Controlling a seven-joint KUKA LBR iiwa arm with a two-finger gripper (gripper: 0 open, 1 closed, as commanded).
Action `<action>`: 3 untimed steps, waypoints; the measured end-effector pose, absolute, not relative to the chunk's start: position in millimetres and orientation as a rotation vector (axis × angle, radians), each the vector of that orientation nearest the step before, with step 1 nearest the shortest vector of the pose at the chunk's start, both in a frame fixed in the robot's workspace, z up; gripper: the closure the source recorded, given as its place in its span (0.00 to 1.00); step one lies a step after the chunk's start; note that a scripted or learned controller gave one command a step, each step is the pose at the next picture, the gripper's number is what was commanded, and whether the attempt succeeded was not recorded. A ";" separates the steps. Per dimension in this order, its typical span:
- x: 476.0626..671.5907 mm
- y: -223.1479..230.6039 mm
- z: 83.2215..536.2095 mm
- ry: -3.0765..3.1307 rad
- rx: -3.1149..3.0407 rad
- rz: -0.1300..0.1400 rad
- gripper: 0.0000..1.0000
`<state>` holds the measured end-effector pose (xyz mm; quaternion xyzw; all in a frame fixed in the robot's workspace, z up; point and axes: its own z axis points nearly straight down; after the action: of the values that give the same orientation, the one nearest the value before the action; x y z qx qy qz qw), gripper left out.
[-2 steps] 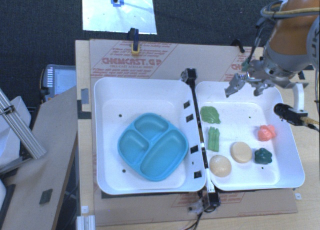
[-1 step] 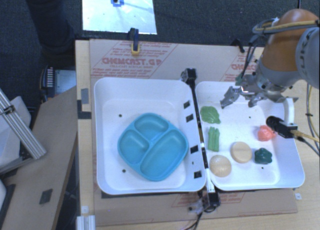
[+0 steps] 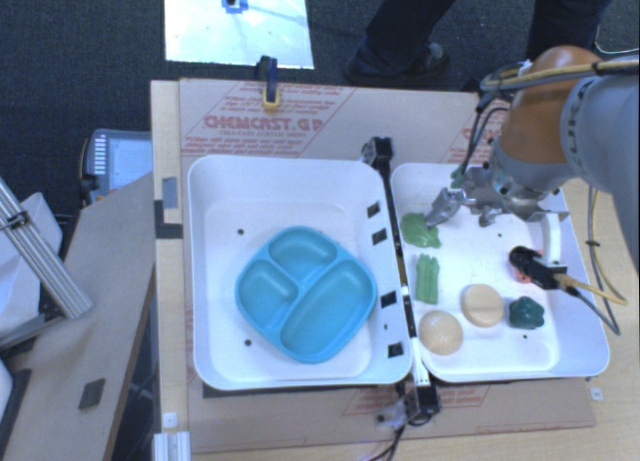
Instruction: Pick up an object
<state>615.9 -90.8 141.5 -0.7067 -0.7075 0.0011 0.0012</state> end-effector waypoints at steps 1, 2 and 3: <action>615.2 -90.2 89.3 -2.220 -2.219 0.003 0.00; 617.7 -90.7 103.4 -2.224 -2.224 -0.004 1.00; 629.0 -95.3 160.4 -2.230 -2.222 -0.008 1.00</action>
<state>629.0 -95.3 160.4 -0.7059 -0.7083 -0.0024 -0.0034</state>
